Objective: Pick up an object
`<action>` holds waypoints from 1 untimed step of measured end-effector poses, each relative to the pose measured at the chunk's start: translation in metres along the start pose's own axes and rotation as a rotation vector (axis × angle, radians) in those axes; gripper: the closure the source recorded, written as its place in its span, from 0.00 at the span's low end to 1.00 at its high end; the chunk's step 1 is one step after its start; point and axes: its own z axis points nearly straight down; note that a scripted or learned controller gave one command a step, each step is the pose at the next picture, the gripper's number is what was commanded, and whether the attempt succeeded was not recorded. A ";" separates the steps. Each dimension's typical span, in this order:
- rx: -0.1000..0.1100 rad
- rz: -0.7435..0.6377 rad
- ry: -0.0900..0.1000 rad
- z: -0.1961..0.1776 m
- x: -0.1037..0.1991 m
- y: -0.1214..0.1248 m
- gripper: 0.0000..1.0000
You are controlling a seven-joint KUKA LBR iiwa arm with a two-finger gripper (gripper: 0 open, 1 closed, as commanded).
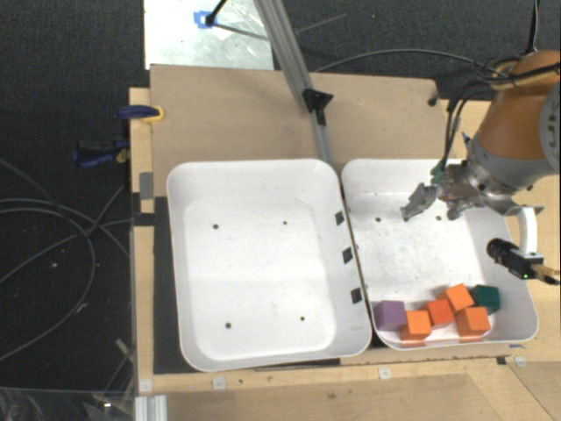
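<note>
Plainly, the main risk lies in how tightly the blocks are bunched. A purple block, four orange blocks and a dark green block are crowded against the wall of the right bin at about 6 o'clock, several touching. A descent there could be stopped by a neighbouring block or by the bin wall, or one block could be nudged aside so that nothing is caught.

The gripper is seen over the bin's 12 o'clock part, well apart from the cluster. Its fingers appear spread apart, one grey finger pointing toward 9 o'clock, and nothing is seen between them. The left bin on the desk is not involved.
</note>
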 end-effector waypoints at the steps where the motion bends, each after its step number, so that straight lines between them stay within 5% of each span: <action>1: -0.003 -0.003 0.000 -0.011 0.000 0.001 1.00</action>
